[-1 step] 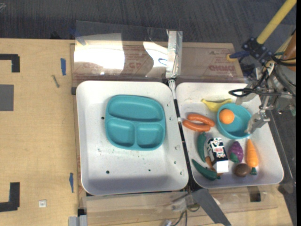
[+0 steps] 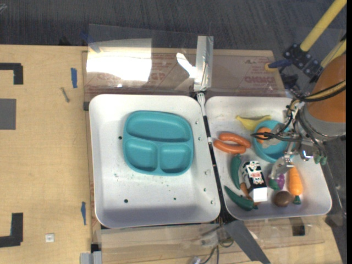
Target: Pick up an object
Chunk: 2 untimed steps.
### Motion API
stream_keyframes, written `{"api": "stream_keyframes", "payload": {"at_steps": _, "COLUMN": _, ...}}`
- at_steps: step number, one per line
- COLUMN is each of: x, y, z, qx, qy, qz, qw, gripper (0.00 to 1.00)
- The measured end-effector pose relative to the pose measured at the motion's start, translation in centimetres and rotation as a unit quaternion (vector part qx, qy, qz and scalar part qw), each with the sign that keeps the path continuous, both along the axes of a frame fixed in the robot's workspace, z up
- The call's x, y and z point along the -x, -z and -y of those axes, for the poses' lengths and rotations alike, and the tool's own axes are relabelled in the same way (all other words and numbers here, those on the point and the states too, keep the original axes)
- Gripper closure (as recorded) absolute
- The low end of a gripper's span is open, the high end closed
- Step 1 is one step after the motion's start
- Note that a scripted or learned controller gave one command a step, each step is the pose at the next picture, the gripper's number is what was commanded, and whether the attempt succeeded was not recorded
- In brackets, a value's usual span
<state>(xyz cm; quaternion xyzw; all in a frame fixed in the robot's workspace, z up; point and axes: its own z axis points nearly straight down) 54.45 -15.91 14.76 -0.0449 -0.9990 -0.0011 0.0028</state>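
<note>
**Arm reaches over crowded right bin**

Camera view: the grey arm with its orange band enters from the right edge of the frame, and its end effector hangs low over the right bin, among the toys. Whether it is open or closed cannot be told; cables and metal parts blur the tip. Just beside it lie a carrot and a brown ball at the bin's lower right. A teal bowl sits beneath the wrist, a yellow banana above it. Toward the bin's left lie an orange sausage, a green pepper, a black-and-white cow figure and a white block. The left bin, at frame centre, holds a teal divided plate. Both bins rest on the counter.
</note>
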Motion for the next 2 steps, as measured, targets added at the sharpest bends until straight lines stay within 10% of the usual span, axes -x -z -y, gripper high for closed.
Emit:
{"api": "stream_keyframes", "payload": {"at_steps": 1, "x": 5.9, "y": 5.6, "z": -1.3, "qx": 0.0036, "qy": 0.05, "qz": 0.013, "qw": 0.9987, "gripper": 0.0}}
{"api": "stream_keyframes", "payload": {"at_steps": 2, "x": 1.1, "y": 5.5, "z": -5.7, "qx": 0.0019, "qy": 0.066, "qz": 0.013, "qw": 0.9977, "gripper": 0.0}}
